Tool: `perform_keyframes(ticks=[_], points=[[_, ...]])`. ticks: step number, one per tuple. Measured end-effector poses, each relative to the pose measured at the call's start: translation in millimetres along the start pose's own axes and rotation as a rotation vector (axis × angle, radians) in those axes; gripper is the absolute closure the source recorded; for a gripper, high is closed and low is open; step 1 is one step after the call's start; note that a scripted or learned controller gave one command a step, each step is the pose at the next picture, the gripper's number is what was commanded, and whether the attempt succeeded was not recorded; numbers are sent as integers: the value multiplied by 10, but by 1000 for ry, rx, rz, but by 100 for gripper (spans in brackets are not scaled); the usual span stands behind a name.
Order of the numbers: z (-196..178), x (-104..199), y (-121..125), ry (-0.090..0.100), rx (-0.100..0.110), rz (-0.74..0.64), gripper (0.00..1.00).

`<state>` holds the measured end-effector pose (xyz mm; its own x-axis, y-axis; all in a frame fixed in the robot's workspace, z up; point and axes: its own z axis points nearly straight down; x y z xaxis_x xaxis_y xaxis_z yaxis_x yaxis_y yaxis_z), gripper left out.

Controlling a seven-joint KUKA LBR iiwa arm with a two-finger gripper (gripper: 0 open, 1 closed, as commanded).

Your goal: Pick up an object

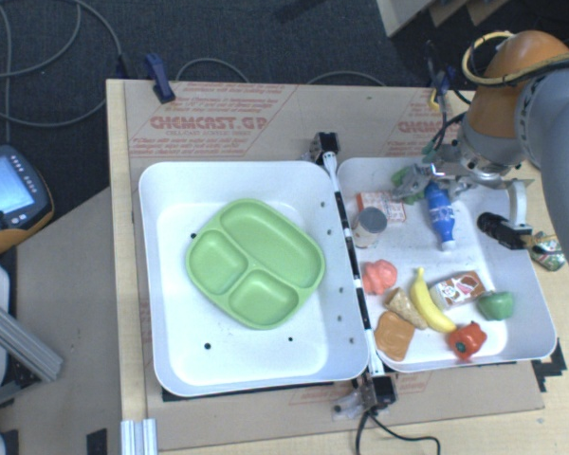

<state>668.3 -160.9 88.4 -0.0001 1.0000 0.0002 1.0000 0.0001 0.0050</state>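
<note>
On the bench (218,112): two shallow white bins side by side, their long walls meeting along the middle.
Left bin (171,335): holds one thing, a green plate (256,262).
Green plate: lies flat near the bin's centre, turned at a slant to the walls; it is moulded into three compartments, one long and two smaller.
Right bin (526,278): holds a scatter of small things, the candidates for picking.
Right bin, far half: a blue bottle (442,216) lies on its side; to its left a red-and-white packet (379,204) lies flat, and a grey can (368,222) stands just beside the packet, close to the dividing wall.
Right bin, middle: a pink lump (380,275) sits near the dividing wall; a banana (429,301) lies at a slant, with a tan wedge (403,304) touching its left side and a small printed box (457,289) just to its right.
Right bin, near half: an orange piece (394,335) lies at the near-left corner, a red pepper (468,339) near the front wall and a green fruit (496,303) beyond it, towards the right wall.
Gripper (434,176): hangs over the far part of the right bin, directly above the top end of the blue bottle.
Gripper state: cannot be told from this view; nothing can be made out in its grasp.
Arm (512,83): grey with an orange band, reaching in over the right bin's far-right corner.
</note>
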Motion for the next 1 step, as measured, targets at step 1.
perform_keyframes(ticks=[1], points=[[-103, -12, -6, -5, 4, -3, 100]])
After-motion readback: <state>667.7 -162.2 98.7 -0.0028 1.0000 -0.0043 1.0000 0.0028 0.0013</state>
